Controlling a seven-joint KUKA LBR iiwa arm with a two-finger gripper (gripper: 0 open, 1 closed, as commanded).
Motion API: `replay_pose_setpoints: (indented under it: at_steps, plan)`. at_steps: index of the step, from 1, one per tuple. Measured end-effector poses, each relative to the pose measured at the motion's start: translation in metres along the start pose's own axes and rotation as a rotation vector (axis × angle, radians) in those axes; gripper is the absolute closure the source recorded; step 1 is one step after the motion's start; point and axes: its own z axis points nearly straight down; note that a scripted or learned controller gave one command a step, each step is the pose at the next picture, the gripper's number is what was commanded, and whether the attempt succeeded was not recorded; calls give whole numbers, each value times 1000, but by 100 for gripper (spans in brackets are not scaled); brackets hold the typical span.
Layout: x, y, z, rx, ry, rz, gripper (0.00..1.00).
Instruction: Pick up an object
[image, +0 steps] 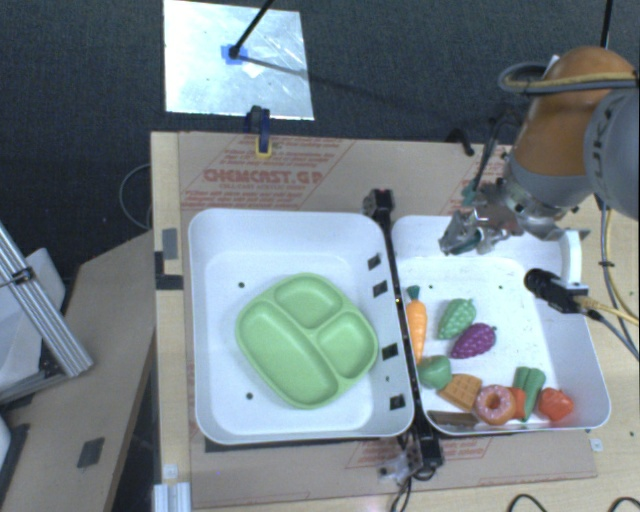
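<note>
1. White plastic: two bins sit side by side, the left bin (205, 300) holding a green tray (305, 340), the right bin (590, 375) holding the toy food.
2. The claw (463, 238) hangs over the far left part of the right bin, above bare floor. Nothing shows between its tips. Whether they are apart or together I cannot tell; they are too small and blurred.
3. The toys cluster toward the near side of that bin, all nearer than the claw. Closest are the carrot (416, 322) by the dividing wall and the green grapes (457, 317) just right of it.
4. The purple grapes (473, 340) touch or almost touch the green ones. Further toward the near edge lie a green round piece (434, 372), a waffle (461, 390), a donut (494, 403), a green pepper (529, 385) and a red piece (555, 404).
5. Step in hand, as I judge it: choosing a target and lining up before descent.
6. To do it well, pick a piece with free space on both sides. The carrot looks fair, but the wall crowds its left side.
7. The near pile is packed tight, so a descent there risks pushing pieces rather than closing on one.
8. Centre over the chosen piece, turn the tips across its narrow width, then go straight down.
</note>
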Motion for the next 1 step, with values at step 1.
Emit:
replay_pose_setpoints:
  at_steps: [1]
  plan:
    - [7,-10,-7,2,1,-3,100]
